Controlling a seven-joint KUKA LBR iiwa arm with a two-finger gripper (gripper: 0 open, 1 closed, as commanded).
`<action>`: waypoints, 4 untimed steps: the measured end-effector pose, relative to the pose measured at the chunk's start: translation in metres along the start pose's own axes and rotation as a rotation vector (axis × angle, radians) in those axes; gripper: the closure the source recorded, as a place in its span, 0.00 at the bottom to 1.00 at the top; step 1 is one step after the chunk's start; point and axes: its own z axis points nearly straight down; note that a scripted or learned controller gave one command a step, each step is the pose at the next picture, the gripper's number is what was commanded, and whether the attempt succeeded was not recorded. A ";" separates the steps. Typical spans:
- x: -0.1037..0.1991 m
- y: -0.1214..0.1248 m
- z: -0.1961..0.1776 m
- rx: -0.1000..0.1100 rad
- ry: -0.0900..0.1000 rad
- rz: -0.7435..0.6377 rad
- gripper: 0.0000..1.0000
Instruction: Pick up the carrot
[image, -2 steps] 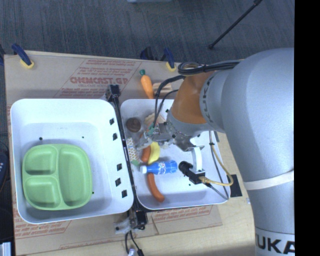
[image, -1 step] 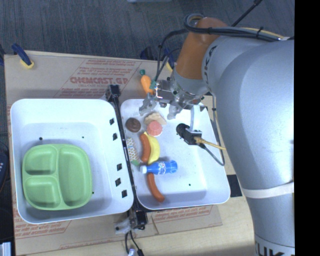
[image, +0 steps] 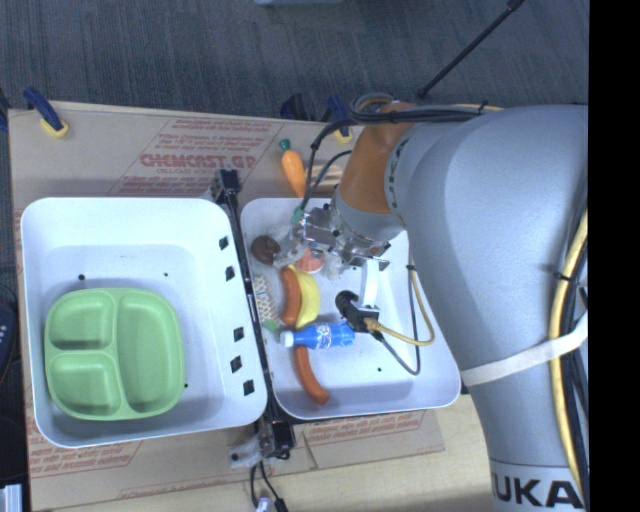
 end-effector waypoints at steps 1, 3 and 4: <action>-0.009 -0.059 0.003 -0.002 0.001 -0.092 0.00; -0.003 0.028 -0.070 -0.003 0.001 0.056 0.00; 0.007 0.019 -0.011 -0.004 0.001 0.005 0.00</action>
